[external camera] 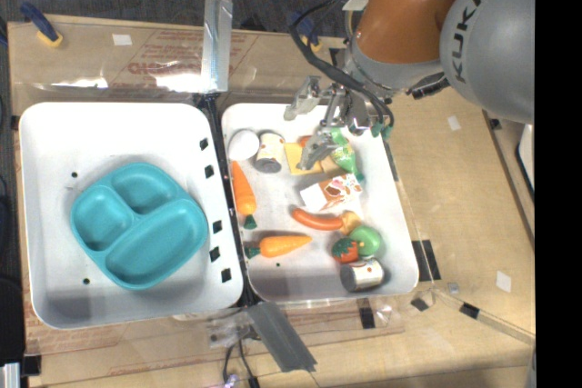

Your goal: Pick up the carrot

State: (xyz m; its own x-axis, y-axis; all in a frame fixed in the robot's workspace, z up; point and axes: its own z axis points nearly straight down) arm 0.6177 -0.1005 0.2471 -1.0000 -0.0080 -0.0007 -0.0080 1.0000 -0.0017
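Two orange carrots lie in the right bin (400, 223). One carrot (243, 189) rests lengthwise along the bin's left wall, its green stub toward the front. The other carrot (280, 244) lies crosswise near the front left, green end pointing left. My gripper (320, 141) hangs over the back middle of the right bin, above a yellow wedge (295, 155) and beside a green toy (345, 158). It stands well apart from both carrots, and nothing orange is in it.
Around the carrots are a tipped can (267, 152), a small printed carton (333, 192), a red-orange sausage shape (320, 219), a green and red fruit pair (357, 244) and another can (364, 275). A blue divided plate (136, 223) sits in the left bin (36, 195).
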